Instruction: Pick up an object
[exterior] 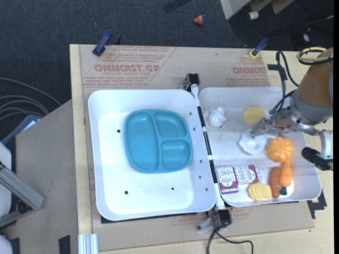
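Pincer [260,129] sits low in the right bin [233,95], tips at the white crumpled object [250,142]; can't tell its state. Nothing lifted: toy pumpkin [279,148] at its 4 o'clock, yellow disc [253,114] at 11. Grasp and lift remain.

A robotics lab: clamped bench [85,142], loose cables [21,97], toy-filled bins [312,187].

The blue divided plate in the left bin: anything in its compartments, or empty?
Empty. All three compartments of the blue divided plate show bare blue; it lies flat in the left bin.
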You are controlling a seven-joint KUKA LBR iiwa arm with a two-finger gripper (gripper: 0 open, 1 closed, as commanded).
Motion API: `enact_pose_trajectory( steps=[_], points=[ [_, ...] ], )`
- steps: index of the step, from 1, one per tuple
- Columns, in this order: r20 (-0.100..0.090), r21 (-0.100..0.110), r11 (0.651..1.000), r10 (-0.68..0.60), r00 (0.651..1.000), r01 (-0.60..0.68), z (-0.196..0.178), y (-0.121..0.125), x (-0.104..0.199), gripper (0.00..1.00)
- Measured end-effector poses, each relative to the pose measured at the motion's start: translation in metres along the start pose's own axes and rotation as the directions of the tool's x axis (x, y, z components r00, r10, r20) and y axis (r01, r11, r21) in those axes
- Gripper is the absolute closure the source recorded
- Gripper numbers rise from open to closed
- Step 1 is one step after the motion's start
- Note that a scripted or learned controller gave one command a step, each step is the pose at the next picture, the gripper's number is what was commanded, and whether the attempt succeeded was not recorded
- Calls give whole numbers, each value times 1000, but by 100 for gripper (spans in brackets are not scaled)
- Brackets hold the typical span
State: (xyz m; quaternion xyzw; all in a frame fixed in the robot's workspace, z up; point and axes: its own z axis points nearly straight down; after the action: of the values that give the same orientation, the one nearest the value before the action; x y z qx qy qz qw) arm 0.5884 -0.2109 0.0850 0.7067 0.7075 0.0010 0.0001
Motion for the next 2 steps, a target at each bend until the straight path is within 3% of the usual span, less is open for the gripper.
enact_pose_trajectory(
  steps=[2],
  points=[
    [-17, 17, 1000, -2, 1000, 2, 2, 77, -5, 0]
  ],
)
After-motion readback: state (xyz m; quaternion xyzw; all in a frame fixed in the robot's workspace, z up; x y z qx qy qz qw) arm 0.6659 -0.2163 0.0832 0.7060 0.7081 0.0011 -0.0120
